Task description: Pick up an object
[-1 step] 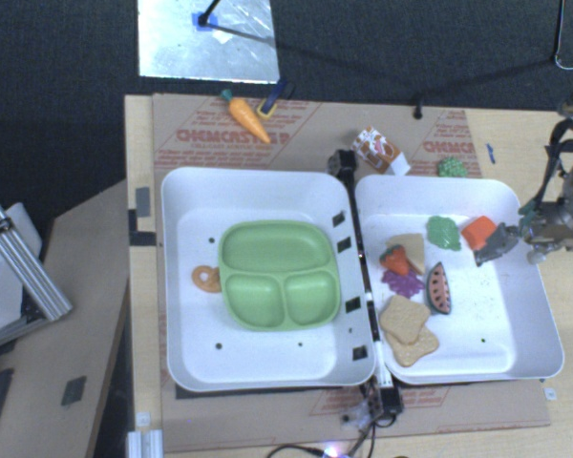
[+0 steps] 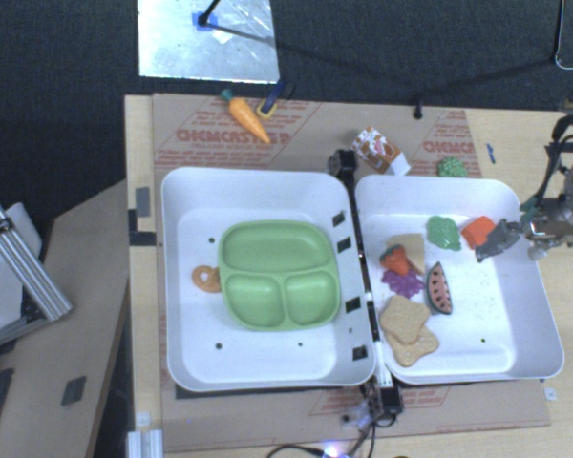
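Gripper point(image 2: 494, 241) is positioned above the right bin point(image 2: 530, 346), just beside an orange piece point(image 2: 477, 230). Left bin point(image 2: 186, 351) contains a green divided plate point(image 2: 278, 274) and a pretzel point(image 2: 206, 279).

Bright, even light from above. Soft faint shadows. White bins point(image 2: 267, 184) shiny, bit washed out. Foil sheet point(image 2: 207, 27) glints. Picture slightly fuzzy.
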You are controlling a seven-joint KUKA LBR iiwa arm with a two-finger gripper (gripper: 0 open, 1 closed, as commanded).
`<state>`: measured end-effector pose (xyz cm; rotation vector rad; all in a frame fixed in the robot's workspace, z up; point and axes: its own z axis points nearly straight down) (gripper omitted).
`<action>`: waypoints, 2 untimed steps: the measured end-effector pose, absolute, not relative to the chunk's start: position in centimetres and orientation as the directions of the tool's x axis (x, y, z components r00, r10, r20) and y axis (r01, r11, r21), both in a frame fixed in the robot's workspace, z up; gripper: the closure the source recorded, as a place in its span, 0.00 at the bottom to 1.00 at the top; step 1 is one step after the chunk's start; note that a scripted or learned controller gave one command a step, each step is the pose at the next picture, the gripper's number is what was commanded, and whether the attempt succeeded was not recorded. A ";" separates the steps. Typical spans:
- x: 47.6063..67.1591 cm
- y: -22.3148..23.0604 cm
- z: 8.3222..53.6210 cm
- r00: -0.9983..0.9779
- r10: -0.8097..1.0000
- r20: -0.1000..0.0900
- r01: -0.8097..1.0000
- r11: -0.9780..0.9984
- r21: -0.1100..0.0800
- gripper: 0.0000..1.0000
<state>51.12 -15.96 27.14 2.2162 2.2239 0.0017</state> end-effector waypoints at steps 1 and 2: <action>51.2 -15.0 22.5 -0.002 1.000 0.001 1.000 0.002 -0.002 0.00; 50.2 -14.9 17.4 -0.002 1.000 0.001 1.000 0.002 -0.002 0.00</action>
